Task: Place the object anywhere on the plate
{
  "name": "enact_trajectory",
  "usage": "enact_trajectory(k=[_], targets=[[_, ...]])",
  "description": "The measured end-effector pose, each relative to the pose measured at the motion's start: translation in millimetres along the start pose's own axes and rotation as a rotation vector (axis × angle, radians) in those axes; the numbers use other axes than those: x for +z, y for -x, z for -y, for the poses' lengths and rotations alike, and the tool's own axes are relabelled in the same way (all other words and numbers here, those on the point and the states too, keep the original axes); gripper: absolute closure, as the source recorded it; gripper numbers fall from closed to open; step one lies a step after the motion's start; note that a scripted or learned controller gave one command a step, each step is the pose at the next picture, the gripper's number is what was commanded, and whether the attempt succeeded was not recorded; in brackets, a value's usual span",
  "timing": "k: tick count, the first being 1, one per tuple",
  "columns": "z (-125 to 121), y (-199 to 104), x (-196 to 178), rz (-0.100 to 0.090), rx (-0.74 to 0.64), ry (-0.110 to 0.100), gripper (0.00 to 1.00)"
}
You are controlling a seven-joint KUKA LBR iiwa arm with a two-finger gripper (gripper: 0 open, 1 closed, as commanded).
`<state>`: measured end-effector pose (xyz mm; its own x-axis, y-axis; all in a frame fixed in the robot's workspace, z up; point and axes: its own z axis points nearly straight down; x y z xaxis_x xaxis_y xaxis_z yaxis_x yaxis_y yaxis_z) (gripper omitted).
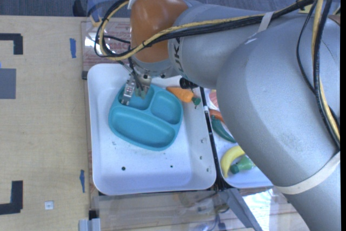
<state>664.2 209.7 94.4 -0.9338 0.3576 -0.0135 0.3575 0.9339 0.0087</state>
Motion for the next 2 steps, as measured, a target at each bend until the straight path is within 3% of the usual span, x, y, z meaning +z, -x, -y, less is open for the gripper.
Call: enact_trajectory(k=[1,2], targets=[[21.4,-74.6,-3.0,0.005,0.014,0.006,1.00],[21.1,-72.2,-4.5,0.012,0.016,0.010,0.00]])
